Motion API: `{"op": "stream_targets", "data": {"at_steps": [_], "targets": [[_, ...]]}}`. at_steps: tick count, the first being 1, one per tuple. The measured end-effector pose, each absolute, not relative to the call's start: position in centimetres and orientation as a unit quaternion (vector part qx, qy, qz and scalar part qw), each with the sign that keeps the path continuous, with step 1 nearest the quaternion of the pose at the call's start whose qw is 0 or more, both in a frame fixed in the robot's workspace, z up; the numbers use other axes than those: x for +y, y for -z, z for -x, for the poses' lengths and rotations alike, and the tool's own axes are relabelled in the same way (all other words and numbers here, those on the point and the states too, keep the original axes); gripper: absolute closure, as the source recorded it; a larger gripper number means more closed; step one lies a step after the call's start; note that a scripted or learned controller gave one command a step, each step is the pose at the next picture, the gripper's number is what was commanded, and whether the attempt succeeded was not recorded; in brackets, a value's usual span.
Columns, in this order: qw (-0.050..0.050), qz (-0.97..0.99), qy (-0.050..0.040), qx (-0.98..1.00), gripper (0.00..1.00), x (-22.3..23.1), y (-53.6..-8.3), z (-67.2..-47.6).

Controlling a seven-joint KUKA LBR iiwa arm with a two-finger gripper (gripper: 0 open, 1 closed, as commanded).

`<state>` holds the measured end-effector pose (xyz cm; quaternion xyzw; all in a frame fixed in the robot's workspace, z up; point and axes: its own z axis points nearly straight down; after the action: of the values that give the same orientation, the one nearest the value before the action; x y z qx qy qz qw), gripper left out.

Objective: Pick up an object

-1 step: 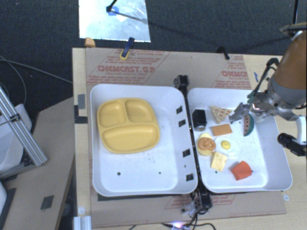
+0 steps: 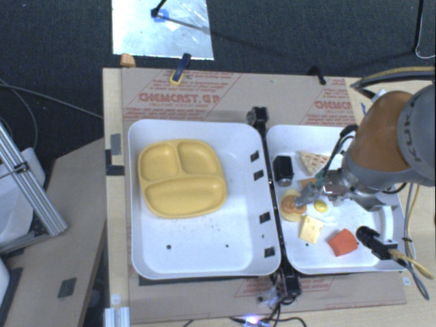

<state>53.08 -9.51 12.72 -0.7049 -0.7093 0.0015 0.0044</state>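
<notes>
Arm: enters from 3 o'clock; fingers (image 2: 312,197) low over right bin (image 2: 381,259); released or clenched, cannot tell.
Right bin contents: black block (image 2: 283,168) at 10 o'clock; tan wedge (image 2: 314,161) at 11; round orange-yellow piece (image 2: 293,207) just beside fingers at 9; pale yellow cube (image 2: 310,229) at 6; orange block (image 2: 343,242) at 5.
Left bin (image 2: 197,251): yellow divided tray (image 2: 182,178) at 10 o'clock.
Tabletop (image 2: 225,97): cardboard sheet under bins.
</notes>
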Motion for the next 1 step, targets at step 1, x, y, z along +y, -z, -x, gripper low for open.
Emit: {"op": "stream_targets", "data": {"at_steps": [1], "targets": [[0.002, 0.707, -0.0007, -0.707, 0.00, -8.60, -8.21, -48.44]]}}
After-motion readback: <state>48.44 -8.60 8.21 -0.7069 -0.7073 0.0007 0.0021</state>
